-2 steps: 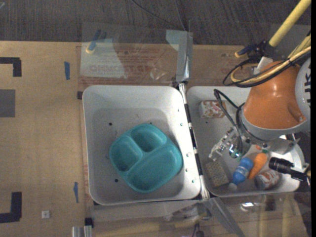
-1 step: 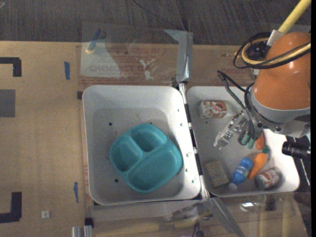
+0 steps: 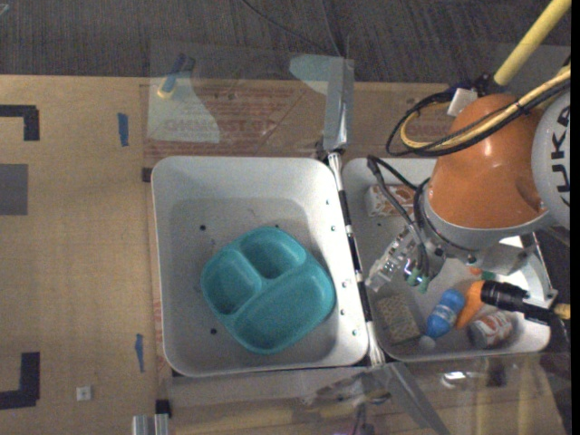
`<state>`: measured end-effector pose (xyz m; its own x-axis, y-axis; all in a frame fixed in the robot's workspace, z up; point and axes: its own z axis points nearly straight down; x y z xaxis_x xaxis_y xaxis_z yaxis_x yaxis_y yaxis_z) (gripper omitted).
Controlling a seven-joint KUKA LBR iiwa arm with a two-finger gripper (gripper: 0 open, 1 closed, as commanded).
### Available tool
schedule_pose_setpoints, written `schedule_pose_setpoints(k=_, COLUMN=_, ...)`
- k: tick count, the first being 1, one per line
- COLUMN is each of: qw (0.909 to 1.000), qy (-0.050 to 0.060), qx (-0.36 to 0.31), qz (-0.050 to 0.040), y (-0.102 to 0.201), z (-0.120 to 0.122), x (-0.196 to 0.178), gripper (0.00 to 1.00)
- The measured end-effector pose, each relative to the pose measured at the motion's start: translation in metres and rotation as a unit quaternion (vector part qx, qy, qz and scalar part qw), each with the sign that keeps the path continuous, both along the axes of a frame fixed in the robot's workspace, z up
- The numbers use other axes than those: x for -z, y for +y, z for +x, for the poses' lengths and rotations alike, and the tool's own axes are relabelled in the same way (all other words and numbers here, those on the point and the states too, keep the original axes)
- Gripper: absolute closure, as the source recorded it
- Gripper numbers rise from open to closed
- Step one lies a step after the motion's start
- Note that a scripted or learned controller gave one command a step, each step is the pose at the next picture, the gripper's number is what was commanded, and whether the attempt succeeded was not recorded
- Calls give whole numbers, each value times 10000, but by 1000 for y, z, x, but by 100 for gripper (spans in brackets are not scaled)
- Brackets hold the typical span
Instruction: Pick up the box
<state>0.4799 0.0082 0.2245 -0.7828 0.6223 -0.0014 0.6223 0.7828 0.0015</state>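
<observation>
On the tabletop (image 3: 72,270), 2 shallow white bins side by side, meeting along a shared rim. In the left bin (image 3: 181,188), 1 teal divided plate (image 3: 268,288) with 3 compartments, lying flat, turned at a slant, nearer the bin's right wall than its left. Left of the bins, short strips of blue tape (image 3: 122,130) stuck to the tabletop.

Over the right bin (image 3: 453,346), the arm (image 3: 555,152), reaching in from the right, with its orange band (image 3: 485,166) covering much of the bin's far half. Below the band, the jaws, hanging low over the left-middle of that bin, pointed down and to the left. No telling the spread of the jaws, nor any hold on a thing, with metal parts and cables crowding that spot.

The box (image 3: 382,201): small, white with reddish print, at the far left corner of the right bin, just beside the shared rim, partly hidden under black cables (image 3: 399,187) and the arm. Near the jaws, on their far side.

Along the near side of the right bin, 4 more things in a row. Leftmost, a speckled grey-brown block (image 3: 396,316), just below the jaws in the view. Next, a small blue bottle (image 3: 444,311), tilted, with an orange thing (image 3: 472,302) touching or just beside it on the right; hard to say which. Last, a round can (image 3: 490,329) with a pale label, toward the near right corner.
</observation>
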Motion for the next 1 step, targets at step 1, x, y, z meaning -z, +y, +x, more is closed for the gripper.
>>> schedule_pose_setpoints(k=1, qw=10000, qy=11, qx=-24, qz=1, y=62, z=-1, x=17, gripper=100)
